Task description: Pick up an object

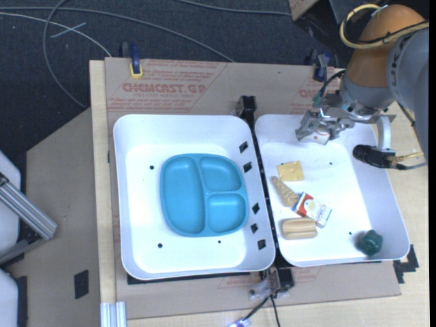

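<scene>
My gripper (318,129) hangs over the far edge of the right bin (381,182), under the orange-banded wrist; nothing shows between its fingers. In that bin lie a yellow square block (291,172), a tan stick-shaped piece (284,191), a red and white packet (313,208), a tan bread-roll shape (299,229) and a dark green round object (370,242) at the near right corner. All of them rest nearer the camera than the gripper and apart from it.
The left bin (136,148) holds a blue three-compartment plate (204,194). A black divider with clips (253,176) runs between the bins. A black cable fitting (375,155) juts over the right bin's right side. Cardboard surrounds both bins.
</scene>
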Tool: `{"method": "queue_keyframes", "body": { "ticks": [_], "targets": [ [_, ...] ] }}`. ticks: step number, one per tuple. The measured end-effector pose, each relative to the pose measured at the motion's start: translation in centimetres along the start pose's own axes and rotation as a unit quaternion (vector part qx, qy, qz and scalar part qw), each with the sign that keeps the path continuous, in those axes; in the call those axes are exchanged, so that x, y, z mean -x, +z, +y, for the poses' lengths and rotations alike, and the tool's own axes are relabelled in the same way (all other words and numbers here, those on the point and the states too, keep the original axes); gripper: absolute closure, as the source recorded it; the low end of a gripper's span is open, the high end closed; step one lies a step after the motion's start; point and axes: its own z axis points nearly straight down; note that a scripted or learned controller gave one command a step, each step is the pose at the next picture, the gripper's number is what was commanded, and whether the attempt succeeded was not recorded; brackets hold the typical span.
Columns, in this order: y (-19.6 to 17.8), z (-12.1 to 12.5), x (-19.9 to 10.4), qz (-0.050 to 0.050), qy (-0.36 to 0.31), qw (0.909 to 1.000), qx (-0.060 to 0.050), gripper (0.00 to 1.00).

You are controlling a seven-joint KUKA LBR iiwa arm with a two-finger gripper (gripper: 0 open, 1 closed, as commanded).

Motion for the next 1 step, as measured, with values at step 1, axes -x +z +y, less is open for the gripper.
{"method": "queue_keyframes", "body": {
  "ticks": [1],
  "targets": [
    [-6.56, 0.48, 0.25, 0.0, 0.0, 1.0, 0.001, 1.0]
  ]
}}
